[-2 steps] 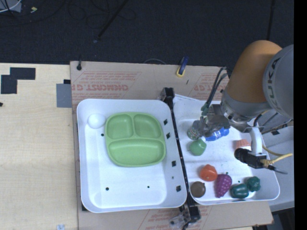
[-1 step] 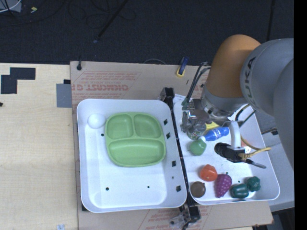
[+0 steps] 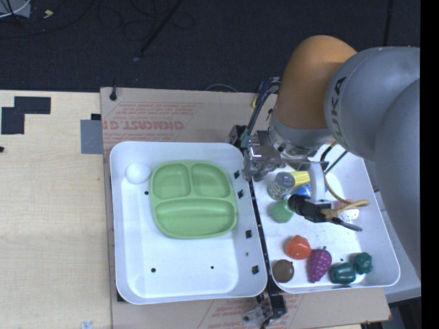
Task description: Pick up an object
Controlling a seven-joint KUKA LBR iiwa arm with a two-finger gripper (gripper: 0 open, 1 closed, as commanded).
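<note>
The objects to pick lie in the right bin (image 3: 376,184): a small can (image 3: 282,182) with a yellow piece (image 3: 300,178) beside it near the bin's upper left, a green ball (image 3: 280,212) just below the can, and a black-handled brush (image 3: 321,210) running to the right from there. Lower down sit a red-orange fruit (image 3: 298,247), purple grapes (image 3: 318,264), a brown ball (image 3: 282,271) close to the front left corner, and a dark green vegetable (image 3: 350,269) near the front right rim. The tool (image 3: 255,157) hangs over the divide between the two bins, just up and left of the can; its fingers are too small and cluttered to read, so I cannot tell whether they are spread or pressed together, and nothing shows between them. The arm (image 3: 343,94) covers the right bin's upper right part, leaving open floor mainly along the right side and middle right. The left bin (image 3: 185,279) holds a green divided plate (image 3: 193,199) near its centre and a white ball (image 3: 138,173) in the upper left corner, well apart from the tool; its lower half is bare. Both bins rest on cardboard (image 3: 171,118) over the pale surface (image 3: 48,225).
</note>
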